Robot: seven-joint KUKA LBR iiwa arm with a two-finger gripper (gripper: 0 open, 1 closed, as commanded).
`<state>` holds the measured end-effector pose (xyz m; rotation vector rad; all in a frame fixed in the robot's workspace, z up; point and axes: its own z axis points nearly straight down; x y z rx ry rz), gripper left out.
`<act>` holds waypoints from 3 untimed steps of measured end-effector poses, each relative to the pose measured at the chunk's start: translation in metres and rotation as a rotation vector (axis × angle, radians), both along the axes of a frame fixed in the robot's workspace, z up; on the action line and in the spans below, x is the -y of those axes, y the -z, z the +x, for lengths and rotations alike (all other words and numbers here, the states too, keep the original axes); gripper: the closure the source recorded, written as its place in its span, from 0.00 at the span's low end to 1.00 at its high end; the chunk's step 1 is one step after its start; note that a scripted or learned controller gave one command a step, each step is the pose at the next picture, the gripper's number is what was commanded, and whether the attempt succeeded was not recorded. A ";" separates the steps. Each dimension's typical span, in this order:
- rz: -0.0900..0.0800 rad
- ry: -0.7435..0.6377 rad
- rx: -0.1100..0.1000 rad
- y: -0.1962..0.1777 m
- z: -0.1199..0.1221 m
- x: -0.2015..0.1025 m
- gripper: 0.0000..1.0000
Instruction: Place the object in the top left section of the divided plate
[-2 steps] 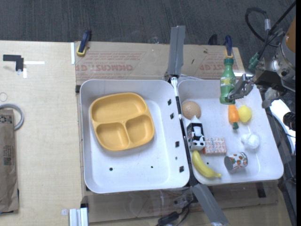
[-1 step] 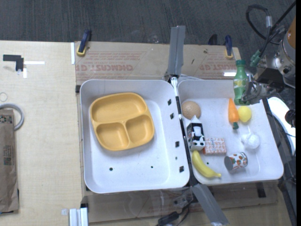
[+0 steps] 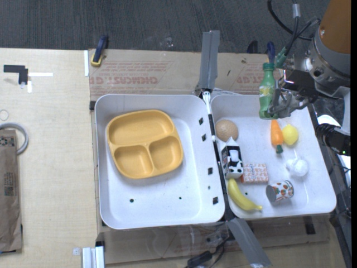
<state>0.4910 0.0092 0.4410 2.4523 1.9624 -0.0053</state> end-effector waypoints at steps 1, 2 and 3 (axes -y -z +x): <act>0.000 0.112 -0.002 0.000 -0.007 0.009 1.00; 0.000 0.083 -0.002 0.045 -0.013 -0.012 1.00; 0.000 -0.066 0.000 0.000 -0.013 -0.085 1.00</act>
